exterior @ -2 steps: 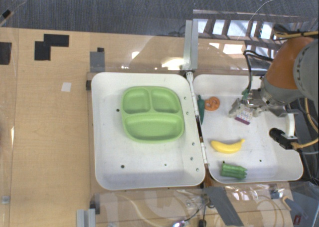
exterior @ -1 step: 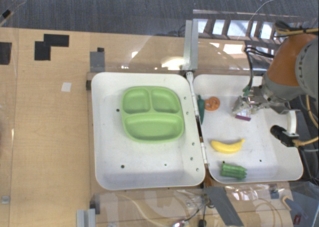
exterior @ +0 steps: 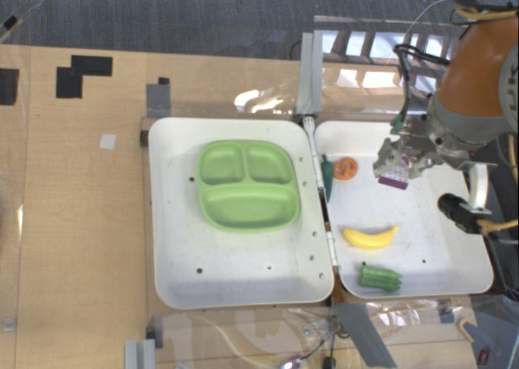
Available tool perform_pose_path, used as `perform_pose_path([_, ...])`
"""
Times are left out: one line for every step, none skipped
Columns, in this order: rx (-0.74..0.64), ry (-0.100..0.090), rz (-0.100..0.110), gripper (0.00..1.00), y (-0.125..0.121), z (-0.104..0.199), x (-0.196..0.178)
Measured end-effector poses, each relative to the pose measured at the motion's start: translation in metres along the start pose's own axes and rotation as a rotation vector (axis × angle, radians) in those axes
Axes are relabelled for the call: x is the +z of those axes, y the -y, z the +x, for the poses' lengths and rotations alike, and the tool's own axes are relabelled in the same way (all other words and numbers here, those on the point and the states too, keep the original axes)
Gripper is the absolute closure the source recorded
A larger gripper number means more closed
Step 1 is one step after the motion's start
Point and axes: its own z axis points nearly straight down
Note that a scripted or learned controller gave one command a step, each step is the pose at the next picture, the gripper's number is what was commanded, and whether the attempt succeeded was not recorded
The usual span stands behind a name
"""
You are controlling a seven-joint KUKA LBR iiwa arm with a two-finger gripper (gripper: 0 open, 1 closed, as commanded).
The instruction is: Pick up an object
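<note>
Fingers (exterior: 399,166) closed around a purple block (exterior: 394,182), lifted above right bin (exterior: 454,278); orange disc (exterior: 346,168) left, banana (exterior: 371,236) below.

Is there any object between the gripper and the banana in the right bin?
Nothing visible does. The gripper is above the upper part of the right bin; the banana lies lower in it, with bare white floor between. The orange object and green object lie aside.
</note>
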Motion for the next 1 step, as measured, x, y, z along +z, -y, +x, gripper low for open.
perform_pose_path([-0.067,0.000,0.000,1.00,0.0184,0.0211,-0.0679])
